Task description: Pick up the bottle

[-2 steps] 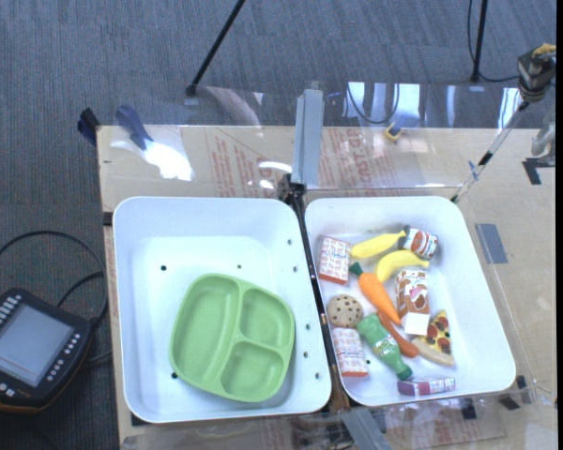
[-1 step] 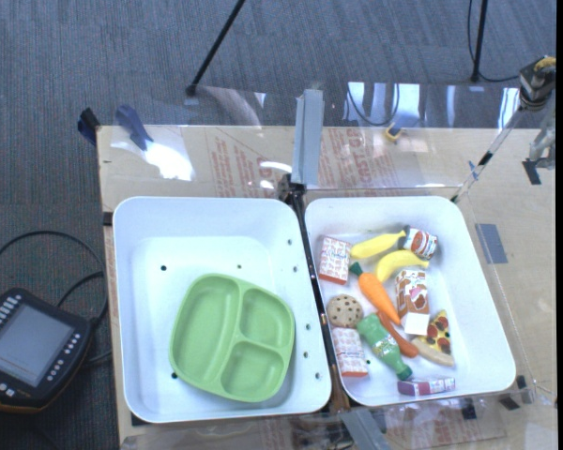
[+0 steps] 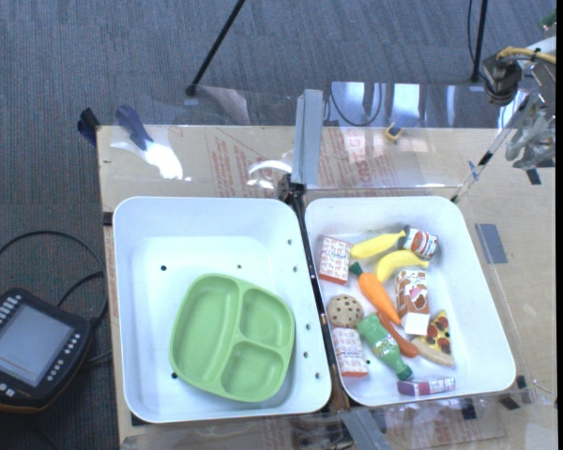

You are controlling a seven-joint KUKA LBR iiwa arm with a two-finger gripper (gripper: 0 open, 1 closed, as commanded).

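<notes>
So far nothing is picked up. The gripper (image 3: 530, 143) waits at two o'clock; I cannot tell its state. The green bottle (image 3: 385, 346) lies at five o'clock in the right bin (image 3: 483, 289), so next comes reaching down.

**Bench with two white bins**

The clear-topped bench (image 3: 216, 162) carries two shallow white bins touching side by side: the left bin (image 3: 141, 251) and the right bin (image 3: 479, 289), both below-left of the gripper (image 3: 530, 143).
</notes>
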